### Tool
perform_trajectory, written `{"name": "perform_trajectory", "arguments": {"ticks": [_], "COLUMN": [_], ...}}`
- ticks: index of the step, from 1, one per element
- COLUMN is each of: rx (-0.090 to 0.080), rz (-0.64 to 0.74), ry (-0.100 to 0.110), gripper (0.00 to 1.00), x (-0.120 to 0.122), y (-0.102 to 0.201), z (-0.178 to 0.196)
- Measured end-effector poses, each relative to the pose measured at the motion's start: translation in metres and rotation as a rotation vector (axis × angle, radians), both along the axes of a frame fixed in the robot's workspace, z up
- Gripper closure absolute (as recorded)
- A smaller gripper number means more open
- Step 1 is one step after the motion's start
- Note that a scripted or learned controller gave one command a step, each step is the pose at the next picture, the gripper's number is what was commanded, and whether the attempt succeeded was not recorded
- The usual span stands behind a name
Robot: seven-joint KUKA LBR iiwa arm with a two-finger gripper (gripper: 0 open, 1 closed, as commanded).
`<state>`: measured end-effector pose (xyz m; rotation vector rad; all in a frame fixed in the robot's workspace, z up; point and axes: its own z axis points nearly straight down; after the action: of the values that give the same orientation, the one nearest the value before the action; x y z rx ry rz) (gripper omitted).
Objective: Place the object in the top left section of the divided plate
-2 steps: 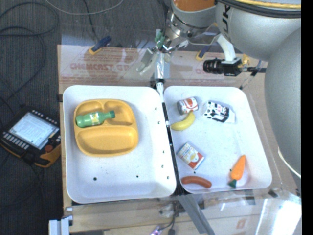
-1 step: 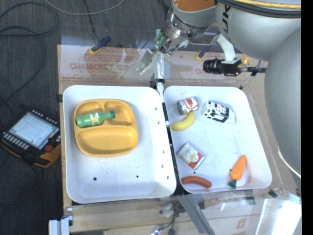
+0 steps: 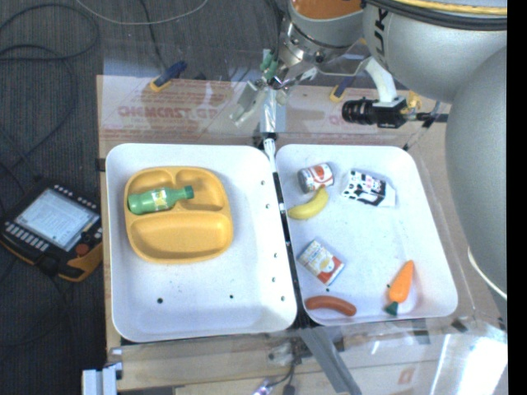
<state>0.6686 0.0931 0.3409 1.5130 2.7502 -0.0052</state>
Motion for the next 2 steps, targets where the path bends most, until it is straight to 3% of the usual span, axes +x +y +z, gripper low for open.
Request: {"name": "perform_trajectory", "arguments": {"ticks": [2], "rx": [0.0], "rz": [0.0], "ry": [0.0], "gripper": [0.0], "x": [0.0], "y": [0.0], "z": [0.0]}}
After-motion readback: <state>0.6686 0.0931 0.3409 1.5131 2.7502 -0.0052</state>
